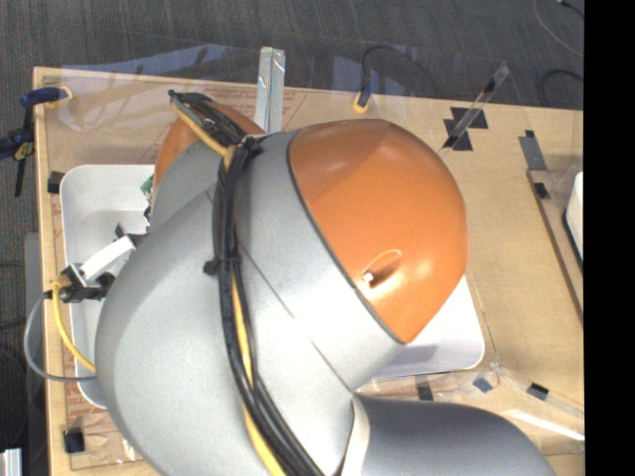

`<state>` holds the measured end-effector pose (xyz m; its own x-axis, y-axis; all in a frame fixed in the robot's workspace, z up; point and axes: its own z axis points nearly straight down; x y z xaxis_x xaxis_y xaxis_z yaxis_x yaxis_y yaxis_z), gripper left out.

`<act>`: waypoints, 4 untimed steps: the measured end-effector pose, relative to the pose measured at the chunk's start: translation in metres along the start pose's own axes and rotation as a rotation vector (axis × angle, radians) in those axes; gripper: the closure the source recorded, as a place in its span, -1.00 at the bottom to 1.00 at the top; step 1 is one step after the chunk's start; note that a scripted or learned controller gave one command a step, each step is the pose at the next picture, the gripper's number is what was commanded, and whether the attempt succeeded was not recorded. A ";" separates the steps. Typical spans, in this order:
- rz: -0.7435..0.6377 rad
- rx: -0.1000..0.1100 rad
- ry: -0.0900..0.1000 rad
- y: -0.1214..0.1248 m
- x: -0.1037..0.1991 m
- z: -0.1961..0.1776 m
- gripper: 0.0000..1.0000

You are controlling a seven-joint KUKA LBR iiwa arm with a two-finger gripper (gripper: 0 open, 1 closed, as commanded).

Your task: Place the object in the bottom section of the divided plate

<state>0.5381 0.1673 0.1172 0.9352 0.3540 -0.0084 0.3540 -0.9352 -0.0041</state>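
Object and divided plate are both hidden: the arm lies over most of both bins, so I cannot tell where either one sits. The gripper is tucked under the arm's far left end, above the left bin, and I cannot tell whether it is released, clenched or grasping anything.

Just beside that end, a slim white piece slants out over the left bin. It ends in a small black fitting where a yellow cable loops off toward the near left. A tiny green scrap shows at the arm's edge in the same bin, too small to identify. The orange band shows at the far left of the arm, above the wrist. A bundle of black cables runs from there along the grey body toward the near edge. To the right, a large orange cap covers a joint.

Under that cap, the near right corner of the right bin shows. The bench carries black tape marks on the far right. A blue clamp grips its far left corner, and a metal post stands at the far edge.
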 end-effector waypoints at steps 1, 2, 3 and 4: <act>-0.203 0.000 0.000 -0.072 -0.041 -0.033 -1.00; -0.212 0.004 -0.010 -0.075 -0.043 -0.041 1.00; -0.224 -0.005 0.008 -0.071 -0.041 -0.157 1.00; -0.348 -0.002 0.002 -0.023 0.016 -0.157 1.00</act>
